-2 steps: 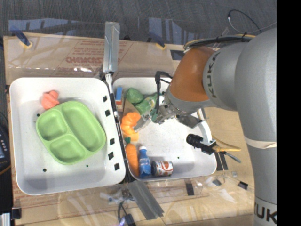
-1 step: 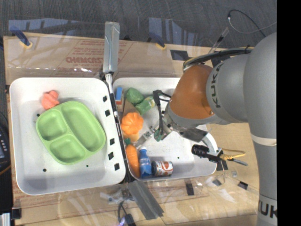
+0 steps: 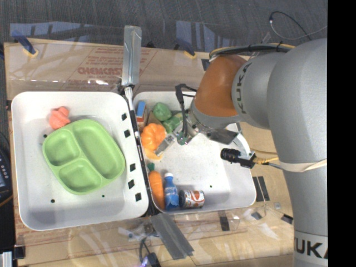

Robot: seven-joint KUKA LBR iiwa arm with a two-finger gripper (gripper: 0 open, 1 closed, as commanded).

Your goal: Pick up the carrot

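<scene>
So the carrot (image 3: 156, 189) is the orange thing lying against the left wall of the right bin (image 3: 243, 194), down near the front corner, right beside a small blue-and-white bottle (image 3: 170, 192) and a tipped-over can (image 3: 193, 198). Its long axis looks to run roughly along that wall, front to back, though the bottle crowds one side of it.

The hand (image 3: 182, 138) sits farther back in the same bin, near a little orange pumpkin (image 3: 153, 136) and some green produce (image 3: 162, 112). So the carrot lies toward the front and a bit left of the hand, with the pumpkin between-ish. Can't tell if the hand is spread or clamped; nothing obvious is in it.

Left bin (image 3: 28, 204) just has a green divided plate (image 3: 83, 156) and a pink toy (image 3: 58, 117), well out of the way.

My guess: the wall and bottle make this a tight grab.
</scene>
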